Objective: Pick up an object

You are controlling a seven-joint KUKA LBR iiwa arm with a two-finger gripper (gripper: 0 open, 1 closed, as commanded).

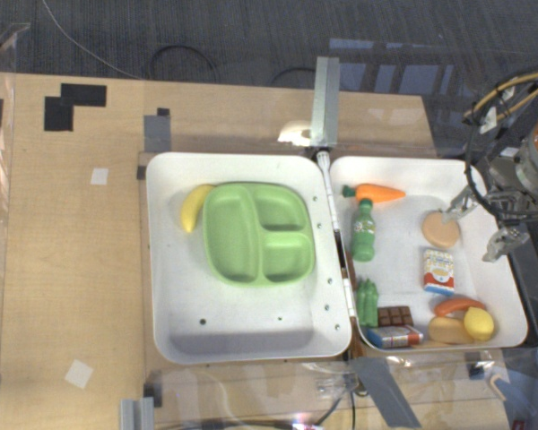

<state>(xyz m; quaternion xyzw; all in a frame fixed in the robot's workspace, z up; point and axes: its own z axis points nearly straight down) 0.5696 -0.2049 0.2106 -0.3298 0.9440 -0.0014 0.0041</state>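
Two white bins side by side on the counter (pixel 63 267). In the left bin (pixel 175 330): a green tray (pixel 255 233) with a banana (pixel 193 206) touching its left edge. In the right bin (pixel 403 267): a carrot (pixel 377 193) at the top, a green bottle (pixel 364 231) just below it, a round tan biscuit (pixel 440 231), a small carton (pixel 438 270) beneath that, and along the near wall a green pack (pixel 367 301), a chocolate bar (pixel 394 316), a small tube (pixel 396 336), a sausage (pixel 459 306), a lemon (pixel 478 323) and a pale potato-like piece (pixel 445 330). Gripper (pixel 481 227) hanging over the right bin's right side, near the far corner, jaws spread apart, one finger tip just beside the biscuit, the other nearer the bin's right wall; nothing between them. No object lifted: every item lying on a bin floor. Judged from this: task at its early stage, approach only. Left to do: settle on a target, likely the biscuit or the carton as the nearest, lower around it, close, raise it clear. Whether the finger tip touches the biscuit or hangs above it: not possible to tell from this slant.
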